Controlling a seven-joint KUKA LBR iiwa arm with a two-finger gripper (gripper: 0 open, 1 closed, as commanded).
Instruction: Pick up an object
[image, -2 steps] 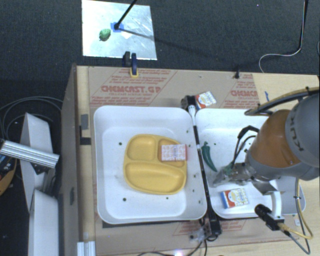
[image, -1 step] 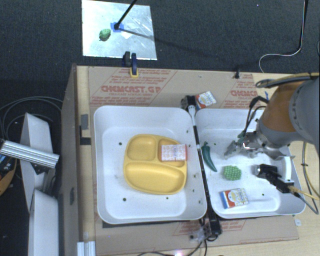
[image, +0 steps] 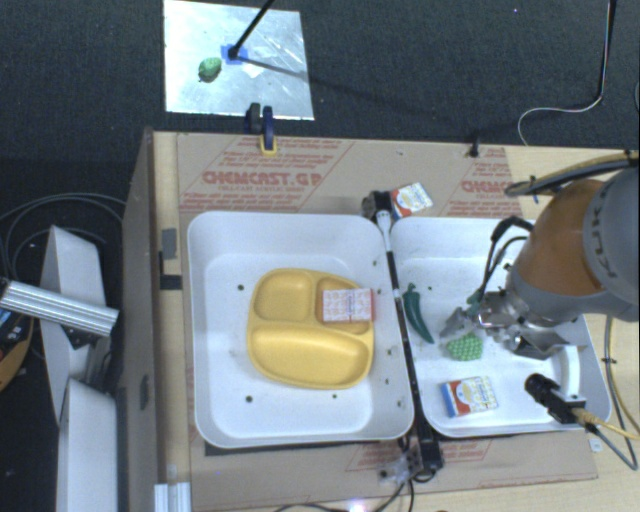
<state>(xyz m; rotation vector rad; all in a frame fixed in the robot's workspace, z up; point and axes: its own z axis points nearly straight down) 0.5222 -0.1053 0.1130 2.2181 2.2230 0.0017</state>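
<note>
The grey arm, its orange band showing, leans in from the right over the right-hand bin, wrist bent down, the gripper low near that bin's middle.

We look down from one fixed camera set high above the bench, tilted so its far edge sits toward the top of our view. We stand far enough back to take in both white bins: the left bin near centre, the right bin just beside it. Beyond the bench we see dark floor, and the arm enters at right.
</note>
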